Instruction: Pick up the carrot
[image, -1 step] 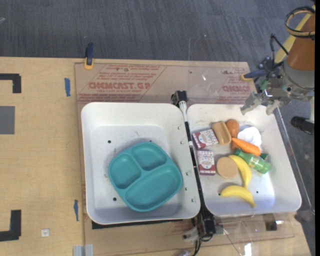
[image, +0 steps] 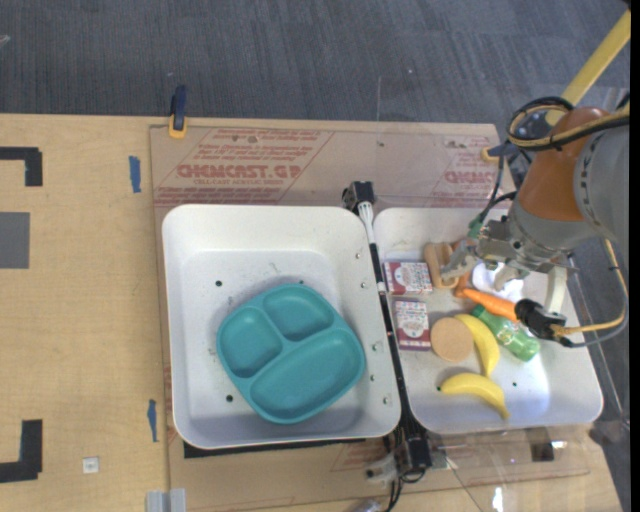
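Bench under me: a tan wooden top (image: 80, 300) with black corner marks and bits of blue tape.
Sheet on it: a clear panel printed in red letters (image: 300, 160), lying flat beneath both bins, held at its far left corner by a clamp (image: 178, 108).
Left bin (image: 190, 330): shallow, white, resting on that sheet.
Right bin (image: 570, 400): shallow, white, just beside the left one, their edges touching along the middle.
Between the bins: a dark bar (image: 380, 290) running front to back.
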